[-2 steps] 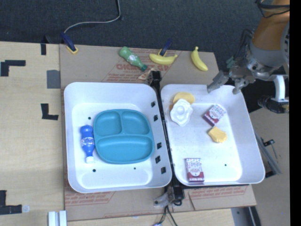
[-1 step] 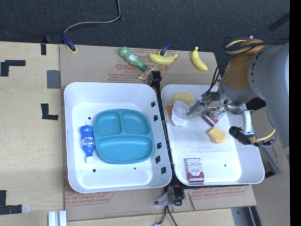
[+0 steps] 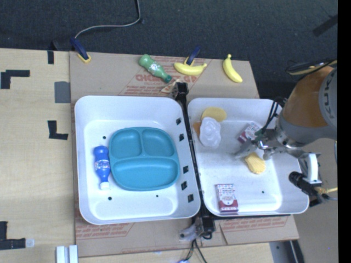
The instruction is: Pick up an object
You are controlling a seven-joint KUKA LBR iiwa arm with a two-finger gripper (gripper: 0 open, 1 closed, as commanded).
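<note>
- White plastic forms the two shallow bins: the left bin (image 3: 88,114) and the right bin (image 3: 274,199) sit side by side on the bench.
- The gripper (image 3: 253,147) hangs low in the right bin, near its right side, at the end of the grey arm (image 3: 307,114); whether it is wide or closed cannot be told.
- A small yellow object (image 3: 255,164) lies just below the gripper, close enough that contact is unclear.
- A crumpled clear wrapper (image 3: 210,132) lies near the bin's left wall, touching a yellow-orange piece (image 3: 214,114) behind it.
- A red-and-white small box (image 3: 226,196) lies flat near the front wall.
- The left bin holds a blue divided tray (image 3: 144,158) and a blue bottle (image 3: 101,166) just beside it.
- Behind the bins lie a green bottle (image 3: 154,68) and two bananas (image 3: 190,68), (image 3: 232,70).
</note>
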